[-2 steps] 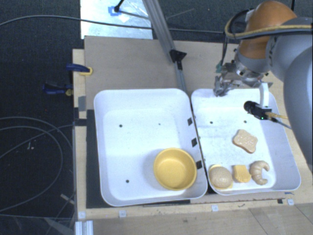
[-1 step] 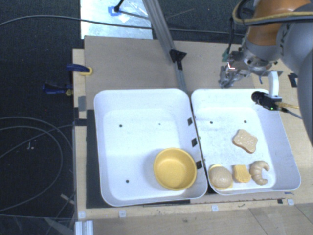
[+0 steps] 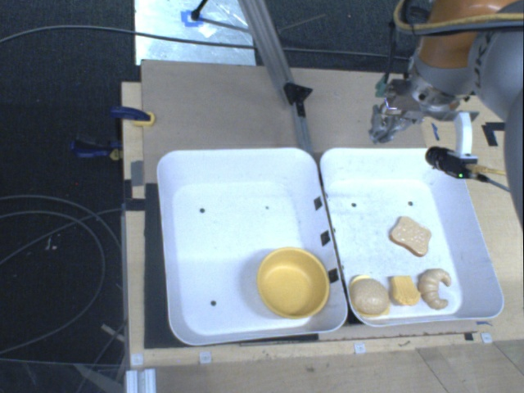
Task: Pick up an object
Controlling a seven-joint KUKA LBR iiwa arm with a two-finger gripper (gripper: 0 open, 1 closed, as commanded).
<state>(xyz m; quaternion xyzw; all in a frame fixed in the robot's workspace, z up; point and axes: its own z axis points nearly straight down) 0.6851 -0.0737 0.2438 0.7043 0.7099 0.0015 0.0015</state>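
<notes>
- The right bin (image 3: 479, 244) carries four food items — a slice of toast (image 3: 409, 235) lying flat near its middle, and along its near wall a round bread roll (image 3: 369, 295), a small yellow cube (image 3: 402, 290) and a croissant (image 3: 435, 288) in a row, roll and cube touching, croissant just beside the cube.
- The left bin (image 3: 188, 178) has a yellow bowl (image 3: 293, 282) upright in its near right corner.
- The gripper (image 3: 385, 129) hangs over the bare desk (image 3: 221, 105) just beyond the right bin's far rim, well apart from the food; nothing shows between the jaws, and how far they stand apart cannot be told.
- A slanted metal pole (image 3: 274, 51) crosses the desk behind the bins.
- A blue clamp (image 3: 97, 147) grips the desk's left edge.
</notes>
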